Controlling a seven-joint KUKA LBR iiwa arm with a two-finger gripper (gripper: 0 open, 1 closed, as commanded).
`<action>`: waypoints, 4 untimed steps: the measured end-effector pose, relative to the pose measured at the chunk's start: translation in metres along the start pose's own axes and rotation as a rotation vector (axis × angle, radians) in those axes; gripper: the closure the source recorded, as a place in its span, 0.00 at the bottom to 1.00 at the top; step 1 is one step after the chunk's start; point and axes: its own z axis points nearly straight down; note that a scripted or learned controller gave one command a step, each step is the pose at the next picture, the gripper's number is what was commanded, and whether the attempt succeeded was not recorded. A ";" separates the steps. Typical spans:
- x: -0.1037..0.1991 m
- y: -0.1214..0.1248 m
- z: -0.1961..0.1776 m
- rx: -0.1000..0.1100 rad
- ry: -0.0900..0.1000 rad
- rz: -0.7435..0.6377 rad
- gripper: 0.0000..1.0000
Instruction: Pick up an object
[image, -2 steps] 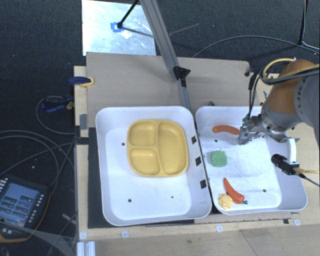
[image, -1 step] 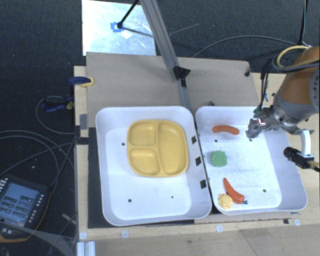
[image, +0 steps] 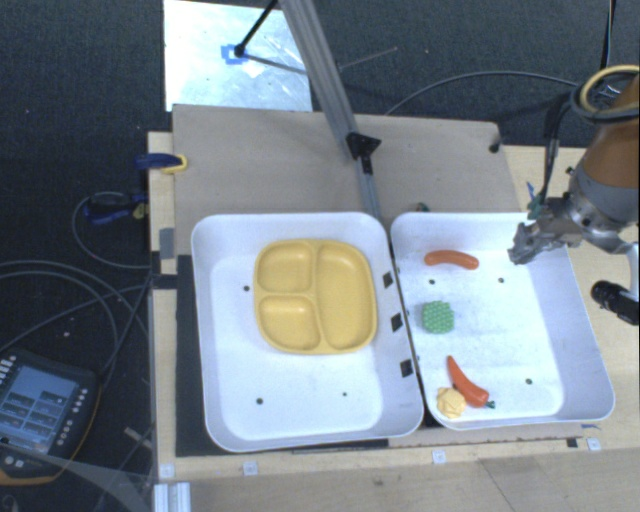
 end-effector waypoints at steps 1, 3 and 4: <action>0.003 0.005 -0.065 -0.002 -0.001 -0.004 1.00; 0.112 0.027 -0.032 0.007 0.003 -0.009 1.00; 0.162 0.036 -0.016 0.007 0.003 -0.008 1.00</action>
